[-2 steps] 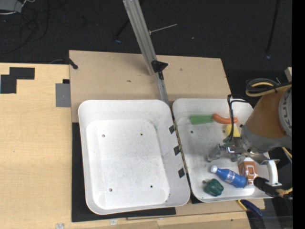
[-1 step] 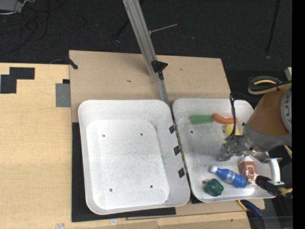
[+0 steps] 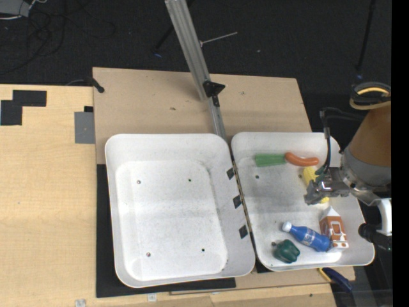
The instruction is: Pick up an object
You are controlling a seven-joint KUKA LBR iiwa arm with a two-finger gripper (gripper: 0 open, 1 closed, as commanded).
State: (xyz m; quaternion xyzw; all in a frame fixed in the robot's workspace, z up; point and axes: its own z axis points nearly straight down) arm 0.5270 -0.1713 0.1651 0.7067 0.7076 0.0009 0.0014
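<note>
My gripper (image 3: 317, 192) hangs low over the right side of the right bin (image 3: 268, 261), reaching in from the right. It sits directly over a yellow object (image 3: 310, 175), which it partly hides. Just behind it lie an orange sausage-shaped object (image 3: 299, 159) and a green block (image 3: 270, 160). Toward the front of the same bin lie a blue bottle with a white cap (image 3: 309, 236), a dark green rounded object (image 3: 286, 252) and an orange-and-white box (image 3: 335, 230).
The left bin (image 3: 128, 152) stands beside the right one, their rims joined by black clips (image 3: 237, 201). A grey metal rail (image 3: 192, 50) slants up from the back between the bins. The arm's body (image 3: 374, 146) overhangs the right bin's right edge.
</note>
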